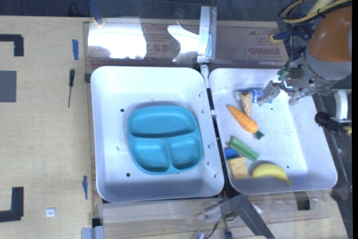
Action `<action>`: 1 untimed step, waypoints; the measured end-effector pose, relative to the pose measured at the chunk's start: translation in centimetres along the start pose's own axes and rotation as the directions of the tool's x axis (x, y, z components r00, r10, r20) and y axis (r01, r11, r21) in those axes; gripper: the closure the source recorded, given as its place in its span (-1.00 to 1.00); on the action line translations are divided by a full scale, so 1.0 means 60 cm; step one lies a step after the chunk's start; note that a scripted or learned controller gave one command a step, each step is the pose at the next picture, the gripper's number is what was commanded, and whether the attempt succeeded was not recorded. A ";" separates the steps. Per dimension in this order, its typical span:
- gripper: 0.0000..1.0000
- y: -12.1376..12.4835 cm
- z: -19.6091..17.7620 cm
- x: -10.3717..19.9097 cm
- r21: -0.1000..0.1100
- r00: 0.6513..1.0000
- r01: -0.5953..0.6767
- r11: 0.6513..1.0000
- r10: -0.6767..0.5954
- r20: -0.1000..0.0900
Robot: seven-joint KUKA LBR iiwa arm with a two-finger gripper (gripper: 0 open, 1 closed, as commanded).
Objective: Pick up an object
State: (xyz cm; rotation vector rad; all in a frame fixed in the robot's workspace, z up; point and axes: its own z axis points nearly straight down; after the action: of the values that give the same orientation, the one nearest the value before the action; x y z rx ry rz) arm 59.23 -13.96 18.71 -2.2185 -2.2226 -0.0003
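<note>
The right bin point(302, 137) holds several toy foods. An orange carrot point(243, 118) lies near its left wall, with a tan bread piece point(246, 102) and a small blue item point(257, 95) just above it. Lower down are a green vegetable point(244, 147), a yellow block point(238, 167) and a banana point(270, 170). My gripper point(283, 94) hangs over the bin's upper right part, open, with nothing between its fingers. Its left finger point(270, 92) is close beside the small blue item.
The left bin point(106, 92) holds a blue divided plate point(165, 138). A clear plastic wall point(145, 36) stands behind both bins. The arm's cables point(305, 8) loop above the right bin's far corner. A screwdriver point(71, 87) lies on the bench at left.
</note>
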 end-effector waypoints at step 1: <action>-1.00 -0.019 0.098 -0.013 0.002 0.986 0.166 0.986 -0.166 -0.001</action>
State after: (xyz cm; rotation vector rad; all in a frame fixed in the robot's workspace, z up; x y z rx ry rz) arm 58.05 -14.72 12.84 -2.0239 -2.3987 0.0017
